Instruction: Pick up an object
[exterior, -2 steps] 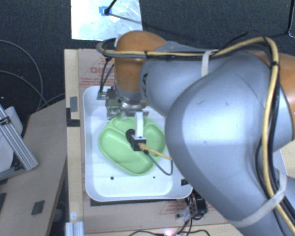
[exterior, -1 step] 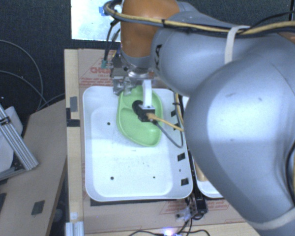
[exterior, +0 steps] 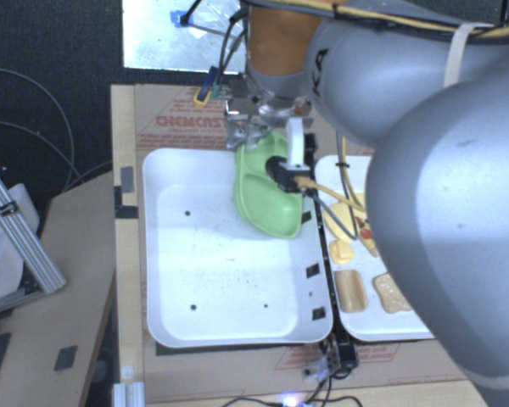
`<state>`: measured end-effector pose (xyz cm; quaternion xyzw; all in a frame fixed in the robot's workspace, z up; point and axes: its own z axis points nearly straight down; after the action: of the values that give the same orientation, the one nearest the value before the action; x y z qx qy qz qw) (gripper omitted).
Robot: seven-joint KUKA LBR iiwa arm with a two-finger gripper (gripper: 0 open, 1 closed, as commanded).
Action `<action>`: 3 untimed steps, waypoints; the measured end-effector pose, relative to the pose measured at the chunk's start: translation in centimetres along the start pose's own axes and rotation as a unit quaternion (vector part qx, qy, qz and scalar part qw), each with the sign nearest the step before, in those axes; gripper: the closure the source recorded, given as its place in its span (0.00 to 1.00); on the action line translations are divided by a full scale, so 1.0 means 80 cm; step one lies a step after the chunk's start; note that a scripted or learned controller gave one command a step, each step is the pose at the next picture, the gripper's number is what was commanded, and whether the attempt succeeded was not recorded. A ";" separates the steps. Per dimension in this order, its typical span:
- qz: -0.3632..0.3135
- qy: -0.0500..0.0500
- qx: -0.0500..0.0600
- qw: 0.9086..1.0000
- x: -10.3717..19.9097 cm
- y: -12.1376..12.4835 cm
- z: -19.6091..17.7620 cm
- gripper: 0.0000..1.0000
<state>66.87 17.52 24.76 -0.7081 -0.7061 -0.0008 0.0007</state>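
The left bin [exterior: 195, 312] is mostly bare floor: its front, middle and left side lie open to a reach from above. Only its far right corner is taken, by a green dish [exterior: 267, 197] hanging under the arm [exterior: 382, 83]. The right bin [exterior: 356, 333] is crowded with tan pieces [exterior: 349, 288] and largely covered by the arm.

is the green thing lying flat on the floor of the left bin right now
No, the green object hangs tilted under the gripper at the left bin's far right corner, its upper end up at the gripper.
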 end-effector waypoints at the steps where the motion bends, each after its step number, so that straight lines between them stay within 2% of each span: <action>1: -0.004 0.002 -0.009 1.000 -0.001 -0.020 -0.196 1.00; 2: -0.005 -0.001 0.004 1.000 0.030 -0.087 -0.132 1.00; 3: 0.000 -0.002 0.004 1.000 -0.021 -0.135 -0.092 1.00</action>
<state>56.06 15.81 32.09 -0.7079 -0.7063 0.0034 0.0020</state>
